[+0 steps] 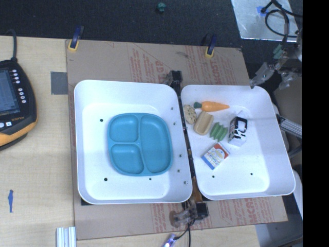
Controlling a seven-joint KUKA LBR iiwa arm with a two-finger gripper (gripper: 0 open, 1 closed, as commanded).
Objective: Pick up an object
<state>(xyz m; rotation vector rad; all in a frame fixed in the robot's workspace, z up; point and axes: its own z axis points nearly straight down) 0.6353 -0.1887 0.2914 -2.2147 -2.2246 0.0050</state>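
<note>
The right white bin (267, 179) holds several small objects in its upper left part. An orange carrot (215, 106) lies at the top, with a speckled oval piece (190, 113) and a tan block (203, 123) just below it. A green ridged item (219, 131) sits beside a black-and-white item (238, 129). A small white box with blue and red print (215, 155) lies lower down. My gripper (263, 74) hangs at the bin's top right corner, outside the rim and apart from all the objects.
The left white bin (87, 184) holds a blue divided plate (139, 143). A teach pendant (13, 102) lies on the bench at far left. Clamps (75, 39) pin the cardboard sheet at the back. Cables (275, 14) run at the top right.
</note>
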